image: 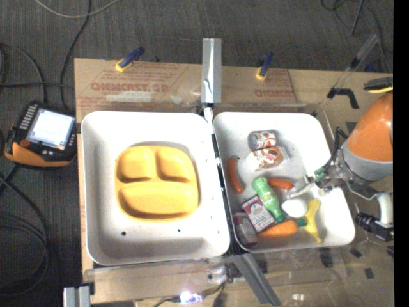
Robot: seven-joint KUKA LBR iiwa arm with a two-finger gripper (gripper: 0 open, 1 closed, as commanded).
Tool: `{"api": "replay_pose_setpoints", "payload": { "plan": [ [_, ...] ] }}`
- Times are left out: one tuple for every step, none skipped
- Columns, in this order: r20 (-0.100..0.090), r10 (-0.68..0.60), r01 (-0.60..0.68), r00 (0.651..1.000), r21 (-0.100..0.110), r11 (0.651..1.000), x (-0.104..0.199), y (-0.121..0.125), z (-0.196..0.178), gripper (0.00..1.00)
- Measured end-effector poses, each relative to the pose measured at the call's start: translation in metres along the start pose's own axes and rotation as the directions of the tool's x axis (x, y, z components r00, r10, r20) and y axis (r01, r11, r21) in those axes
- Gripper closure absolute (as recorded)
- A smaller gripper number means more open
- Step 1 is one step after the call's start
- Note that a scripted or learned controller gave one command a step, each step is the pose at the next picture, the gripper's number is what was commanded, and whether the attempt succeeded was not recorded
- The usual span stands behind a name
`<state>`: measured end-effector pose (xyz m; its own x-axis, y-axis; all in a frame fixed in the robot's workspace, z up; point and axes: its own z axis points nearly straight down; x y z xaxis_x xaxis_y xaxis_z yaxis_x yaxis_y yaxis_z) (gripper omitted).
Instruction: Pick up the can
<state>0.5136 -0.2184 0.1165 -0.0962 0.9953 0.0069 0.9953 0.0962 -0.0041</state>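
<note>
The can (262, 139) lies on its side in the back of the right bin (332, 226); it is silver with a red and white label. Just in front of it lies a crumpled red and white packet (269, 158). My gripper (317, 178) hangs low over the right side of the same bin, to the right of the can and nearer the front. It is apart from the can, close to a white round object (294, 207) and a banana (313, 215). The grey wrist with its orange band (374, 133) rises behind it at the right edge.
The right bin also holds an orange sausage (236, 174), a green bottle (268, 198), a red box (257, 213) and a carrot (278, 230). The left bin (96, 235) holds a yellow divided plate (158, 181). A teach pendant (41, 134) lies on the floor at left.
</note>
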Motion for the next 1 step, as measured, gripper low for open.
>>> {"api": "replay_pose_setpoints", "payload": {
  "plan": [
    [0.005,0.441,-0.441,0.898,-0.011,0.898,0.0559,0.0031,0.0231,0.0]
  ]
}}
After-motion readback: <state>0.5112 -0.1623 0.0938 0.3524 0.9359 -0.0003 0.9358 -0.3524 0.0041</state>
